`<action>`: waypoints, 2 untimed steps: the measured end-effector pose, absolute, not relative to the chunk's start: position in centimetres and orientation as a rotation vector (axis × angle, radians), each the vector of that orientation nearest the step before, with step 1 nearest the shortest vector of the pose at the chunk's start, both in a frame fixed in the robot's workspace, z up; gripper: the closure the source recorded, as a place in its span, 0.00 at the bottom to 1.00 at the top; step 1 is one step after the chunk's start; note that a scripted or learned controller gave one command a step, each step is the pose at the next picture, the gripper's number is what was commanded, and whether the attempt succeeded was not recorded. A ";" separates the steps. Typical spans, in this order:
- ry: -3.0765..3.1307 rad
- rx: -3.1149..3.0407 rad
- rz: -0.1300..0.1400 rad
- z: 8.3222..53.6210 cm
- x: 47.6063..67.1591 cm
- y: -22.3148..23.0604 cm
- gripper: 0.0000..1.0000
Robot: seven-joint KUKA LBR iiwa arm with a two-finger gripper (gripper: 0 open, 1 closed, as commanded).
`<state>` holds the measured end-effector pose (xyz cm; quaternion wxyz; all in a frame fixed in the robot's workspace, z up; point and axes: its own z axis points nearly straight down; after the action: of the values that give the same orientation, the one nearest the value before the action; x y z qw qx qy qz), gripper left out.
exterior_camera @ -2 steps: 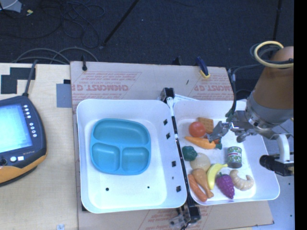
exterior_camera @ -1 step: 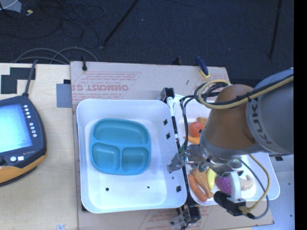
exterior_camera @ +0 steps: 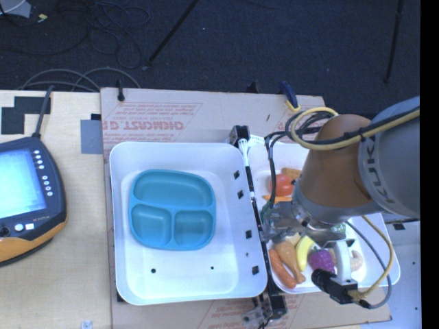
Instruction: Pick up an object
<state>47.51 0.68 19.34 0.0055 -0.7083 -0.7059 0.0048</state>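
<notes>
The right bin [exterior_camera: 384,269] holds several toy foods. An orange carrot [exterior_camera: 283,266] lies near its front left corner, with a yellow banana [exterior_camera: 304,252] beside it and a purple piece [exterior_camera: 321,259] just right of that. A red and orange piece [exterior_camera: 283,184] sits further back, and a pale piece [exterior_camera: 355,258] lies at the right. My gripper [exterior_camera: 317,247] hangs low over the banana and the purple piece. The orange-banded wrist [exterior_camera: 333,177] hides much of the bin and the gripper's tips.
The left bin [exterior_camera: 137,266] holds a blue divided plate [exterior_camera: 173,208]. A black divider with clips [exterior_camera: 252,211] runs between the bins. A tablet-like pendant [exterior_camera: 27,190] lies at the far left of the bench. Cables loop above the wrist.
</notes>
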 end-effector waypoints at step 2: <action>-2.228 -2.219 -0.006 36.7 47.8 3.1 1.00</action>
<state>47.75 3.07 36.68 -0.0016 -0.7057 -0.7085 -0.0019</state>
